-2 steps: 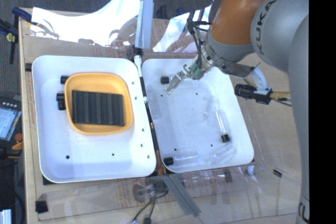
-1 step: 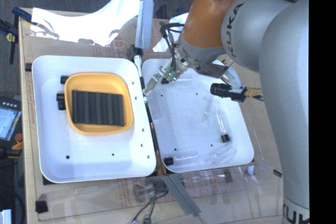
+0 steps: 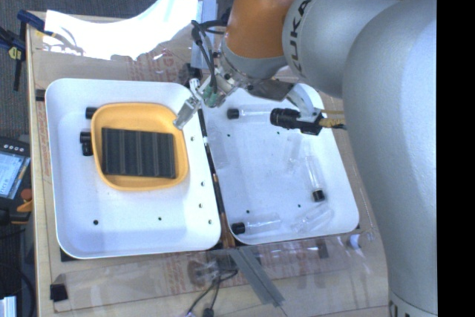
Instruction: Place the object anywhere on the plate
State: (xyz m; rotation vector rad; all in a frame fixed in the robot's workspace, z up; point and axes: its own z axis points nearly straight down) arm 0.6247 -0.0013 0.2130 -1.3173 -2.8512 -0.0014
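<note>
The tool (image 3: 194,102) hangs at the yellow plate's (image 3: 111,117) upper-right rim. Whether it holds anything, I cannot tell. The plate lies to its left.

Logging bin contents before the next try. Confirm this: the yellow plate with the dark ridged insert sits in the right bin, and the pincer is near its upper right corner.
Wrong bin. In the camera view, the yellow plate with the dark ridged insert sits in the left bin, not the right bin. The rest stands: the pincer is near the plate's upper right corner.
</note>
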